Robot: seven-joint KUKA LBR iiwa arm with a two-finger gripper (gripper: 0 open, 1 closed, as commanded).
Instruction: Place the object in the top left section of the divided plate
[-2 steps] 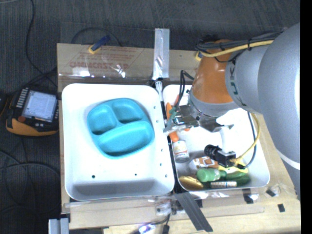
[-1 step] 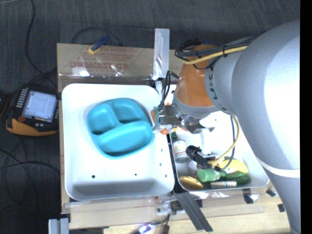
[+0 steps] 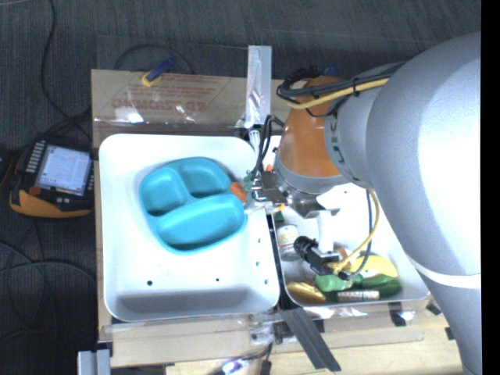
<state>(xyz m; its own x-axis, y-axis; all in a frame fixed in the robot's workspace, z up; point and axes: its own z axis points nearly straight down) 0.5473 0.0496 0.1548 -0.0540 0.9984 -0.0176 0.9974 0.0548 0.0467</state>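
I am seeing the arm [image 3: 391, 131] leaning over the right bin [image 3: 406, 287], wrist near the blue plate [image 3: 191, 201]. A small orange object [image 3: 237, 190] is lying at the plate's three o'clock rim. The tool's grip I cannot tell. Next I am needing to carry the object toward eleven o'clock.

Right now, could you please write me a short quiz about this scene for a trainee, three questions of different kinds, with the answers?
1. True or false: the blue divided plate lies in the right bin.
2. Which colour is the small object at the plate's right rim? A) orange B) purple C) white
3. Fill in: the arm's orange band hangs above the ______ between the two bins.

Key:
1. False. It lies in the left bin.
2. A. It is too small to identify.
3. Divider.
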